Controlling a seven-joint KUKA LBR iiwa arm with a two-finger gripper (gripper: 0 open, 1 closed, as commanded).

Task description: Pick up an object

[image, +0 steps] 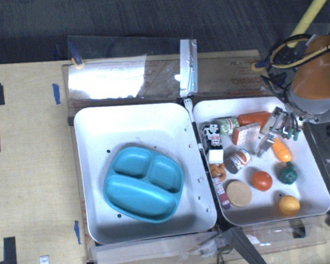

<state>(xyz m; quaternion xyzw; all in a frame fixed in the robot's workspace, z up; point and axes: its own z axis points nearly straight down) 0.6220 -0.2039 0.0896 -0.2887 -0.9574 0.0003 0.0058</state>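
Note:
My gripper (pixel 277 135) hangs over the upper right part of the right bin (pixel 319 170), below the orange-banded wrist. It is open, with nothing between its fingers. One finger (pixel 266 140) points down-left toward a red and white packet (pixel 246 134); the other stands just above an orange carrot (pixel 281 149). Close by lie a long red-orange item (pixel 254 118), a small tin can (pixel 238 160), a red tomato (pixel 262 180), a green broccoli piece (pixel 288 174), a tan round disc (pixel 238 193) and a yellow-orange fruit (pixel 289 205).
The left bin (pixel 91 128) holds a blue divided plate (pixel 143 183). Small packets and a green-labelled item (pixel 228 125) crowd the right bin's left wall. A clear plastic sheet (pixel 126 74) and a metal strip stand behind the bins. Cables hang by the arm at the upper right.

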